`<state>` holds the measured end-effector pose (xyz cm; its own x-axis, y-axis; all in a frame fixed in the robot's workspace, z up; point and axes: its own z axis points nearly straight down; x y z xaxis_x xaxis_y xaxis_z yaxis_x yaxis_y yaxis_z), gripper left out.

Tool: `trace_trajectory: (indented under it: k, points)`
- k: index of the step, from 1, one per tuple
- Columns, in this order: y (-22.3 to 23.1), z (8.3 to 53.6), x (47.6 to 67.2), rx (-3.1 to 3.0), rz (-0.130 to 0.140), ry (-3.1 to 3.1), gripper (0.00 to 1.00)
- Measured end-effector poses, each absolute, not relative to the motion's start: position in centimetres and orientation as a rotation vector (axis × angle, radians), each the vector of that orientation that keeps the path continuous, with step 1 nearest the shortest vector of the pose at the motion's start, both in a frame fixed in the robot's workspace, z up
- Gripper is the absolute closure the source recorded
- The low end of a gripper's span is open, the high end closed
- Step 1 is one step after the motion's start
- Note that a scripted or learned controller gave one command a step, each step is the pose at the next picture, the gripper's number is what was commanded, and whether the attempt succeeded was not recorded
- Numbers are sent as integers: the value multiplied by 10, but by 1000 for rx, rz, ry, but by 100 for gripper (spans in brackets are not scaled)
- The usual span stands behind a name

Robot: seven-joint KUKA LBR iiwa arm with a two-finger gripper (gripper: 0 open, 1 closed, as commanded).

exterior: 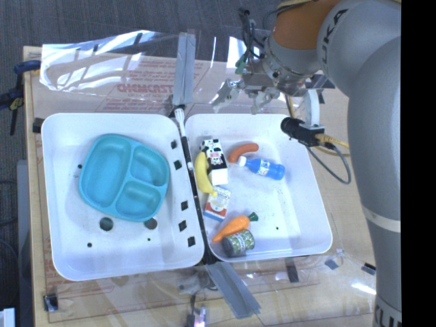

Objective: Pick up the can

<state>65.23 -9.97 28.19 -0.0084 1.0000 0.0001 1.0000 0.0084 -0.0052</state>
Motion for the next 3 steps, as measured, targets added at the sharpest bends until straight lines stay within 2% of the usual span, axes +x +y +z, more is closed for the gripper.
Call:
trace_trajectory:
  k: [1, 2, 3]
  points:
    - [-149, 172, 635, -2132, 7, -2304, 0]
    - [-124, 143, 625, -2169, 5, -2270, 0]
    - [-111, 111, 625, -2221, -1, -2231, 0]
